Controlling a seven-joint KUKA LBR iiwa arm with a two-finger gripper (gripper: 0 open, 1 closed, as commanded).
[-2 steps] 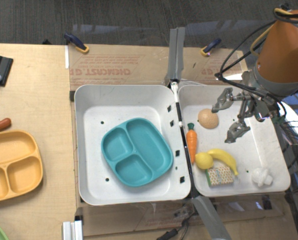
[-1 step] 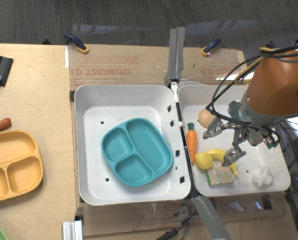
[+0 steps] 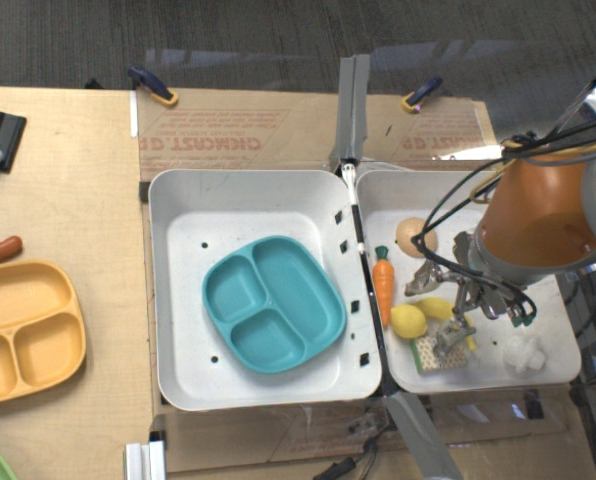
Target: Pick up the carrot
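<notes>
The carrot, orange with a green top, lies along the left wall of the right bin. My gripper hangs over the middle of that bin, to the right of the carrot and apart from it. Its fingers point down and left over a yellow banana piece. Nothing shows between the fingers.
A lemon, an egg-like beige ball, a speckled sponge and a white object share the right bin. The left bin holds a teal divided plate. A yellow tray sits on the bench at left.
</notes>
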